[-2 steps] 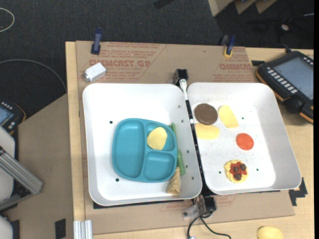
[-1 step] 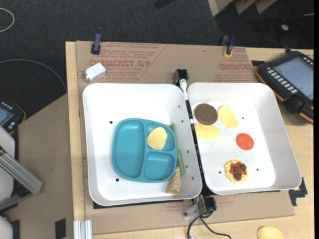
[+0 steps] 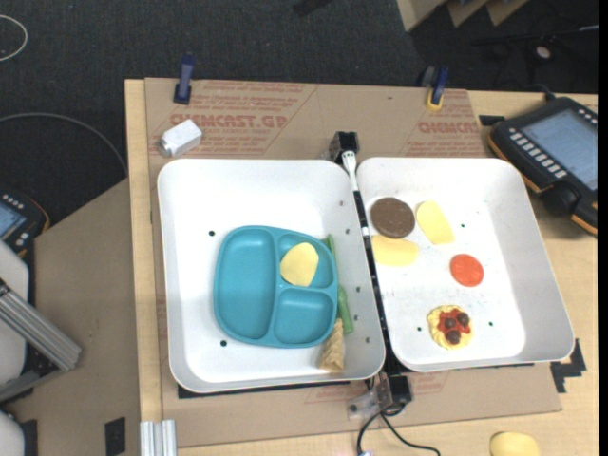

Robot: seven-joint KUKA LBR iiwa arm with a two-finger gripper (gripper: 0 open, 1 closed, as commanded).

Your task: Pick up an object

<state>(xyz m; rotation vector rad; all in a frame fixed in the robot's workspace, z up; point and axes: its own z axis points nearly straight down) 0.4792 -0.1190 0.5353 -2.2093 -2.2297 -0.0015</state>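
The left white bin (image 3: 185, 255) holds a teal divided plate (image 3: 249, 288) with a pale yellow piece (image 3: 300, 265) lying in its upper right compartment. A green strip (image 3: 340, 297) runs along the plate's right side, and a tan cone-shaped piece (image 3: 332, 350) lies at its lower right corner. In the right white bin (image 3: 518, 245) lie a brown disc (image 3: 391, 217), a yellow slab (image 3: 434, 222), a second yellow piece (image 3: 394, 251), an orange-red disc (image 3: 466, 270) and a small yellow tart with red berries (image 3: 450, 326).
A black handheld controller (image 3: 556, 150) rests at the bench's right edge. A small white block (image 3: 180, 138) sits behind the left bin. Blue clamps (image 3: 183, 76) (image 3: 436, 85) grip the board's far edge. A yellow object (image 3: 513, 445) lies at the bottom right.
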